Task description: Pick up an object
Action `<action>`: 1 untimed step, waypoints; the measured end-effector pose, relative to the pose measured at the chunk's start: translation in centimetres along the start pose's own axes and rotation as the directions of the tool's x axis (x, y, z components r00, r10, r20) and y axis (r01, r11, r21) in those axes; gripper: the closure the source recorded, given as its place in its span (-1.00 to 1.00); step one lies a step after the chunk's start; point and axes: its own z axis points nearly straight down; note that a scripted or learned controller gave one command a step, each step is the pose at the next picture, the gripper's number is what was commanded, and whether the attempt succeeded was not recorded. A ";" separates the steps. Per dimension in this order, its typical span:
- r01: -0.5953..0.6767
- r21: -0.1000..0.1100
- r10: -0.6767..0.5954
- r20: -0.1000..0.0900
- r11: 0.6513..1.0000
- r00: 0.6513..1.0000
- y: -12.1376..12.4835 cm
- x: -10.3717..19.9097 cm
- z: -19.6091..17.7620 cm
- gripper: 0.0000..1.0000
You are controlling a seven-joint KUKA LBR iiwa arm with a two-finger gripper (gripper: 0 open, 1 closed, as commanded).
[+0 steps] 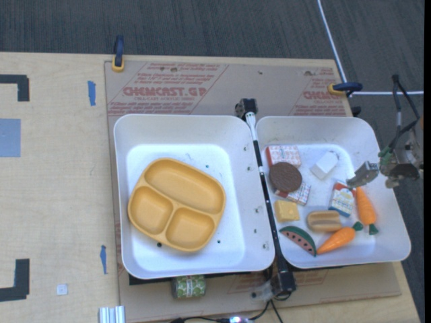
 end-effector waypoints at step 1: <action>0.000 -0.010 0.000 0.005 1.000 1.000 2.7 2.2 11.7 -1.00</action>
